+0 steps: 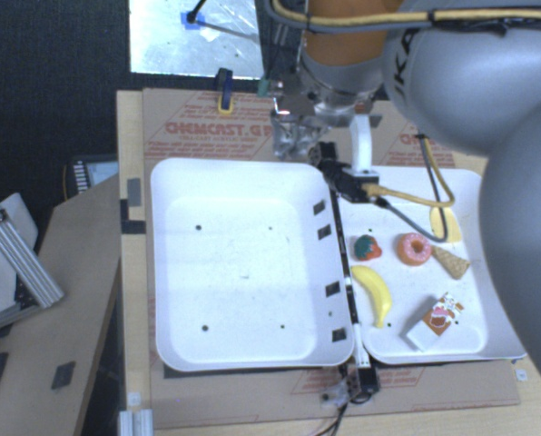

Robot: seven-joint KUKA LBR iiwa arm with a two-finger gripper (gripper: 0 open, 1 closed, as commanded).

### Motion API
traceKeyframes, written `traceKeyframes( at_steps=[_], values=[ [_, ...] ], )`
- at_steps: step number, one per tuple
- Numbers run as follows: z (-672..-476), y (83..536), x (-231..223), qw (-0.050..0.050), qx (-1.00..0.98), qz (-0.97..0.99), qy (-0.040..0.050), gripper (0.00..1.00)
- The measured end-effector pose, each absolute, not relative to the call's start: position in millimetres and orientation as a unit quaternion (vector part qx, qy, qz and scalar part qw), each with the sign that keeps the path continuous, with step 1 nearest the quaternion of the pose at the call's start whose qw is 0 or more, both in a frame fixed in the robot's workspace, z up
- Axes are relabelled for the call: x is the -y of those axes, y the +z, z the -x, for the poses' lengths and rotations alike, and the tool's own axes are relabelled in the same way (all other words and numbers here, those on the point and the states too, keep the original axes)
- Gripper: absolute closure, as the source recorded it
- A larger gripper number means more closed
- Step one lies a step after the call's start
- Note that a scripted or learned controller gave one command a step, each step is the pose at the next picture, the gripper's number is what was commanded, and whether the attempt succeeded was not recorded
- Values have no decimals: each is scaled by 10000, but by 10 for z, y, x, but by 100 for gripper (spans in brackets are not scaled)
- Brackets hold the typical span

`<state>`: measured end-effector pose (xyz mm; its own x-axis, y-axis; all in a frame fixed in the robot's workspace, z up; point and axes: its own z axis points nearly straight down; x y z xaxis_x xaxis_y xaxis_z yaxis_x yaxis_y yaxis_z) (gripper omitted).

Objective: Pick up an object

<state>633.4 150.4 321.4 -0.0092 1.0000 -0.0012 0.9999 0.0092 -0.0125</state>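
Gripper: we are seeing the gripper (pixel 293 139) hanging above the far rim of the left bin (pixel 175 189), over the cardboard; we cannot tell its state, since the tips are blurring into the metal there.
Arm: the grey arm (pixel 488 71) is reaching in from the right, its orange band (pixel 352 12) glossy and rounded.
Banana: we are finding the banana (pixel 373 291) in the right bin (pixel 475 339) near the divider, its long axis running from far-left to near-right, the tip pointing toward the near edge.
Other items: a pink ringed doughnut (pixel 414 249), a small red and green fruit (pixel 368 246), a tan wedge (pixel 451 262) and a printed red and white box (pixel 438 319) are lying around it.
Surface: both white bins are sitting on printed brown cardboard (pixel 207 127), smooth plastic on matte board.
Room: we are noting a shiny foil sheet (pixel 193 21) beyond the bench against a dark floor.
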Motion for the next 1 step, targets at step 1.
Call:
traceKeyframes(
  at_steps=[1],
  values=[
    [-6366,3341,-1477,17,7102,7040,39,100]
  ],
)
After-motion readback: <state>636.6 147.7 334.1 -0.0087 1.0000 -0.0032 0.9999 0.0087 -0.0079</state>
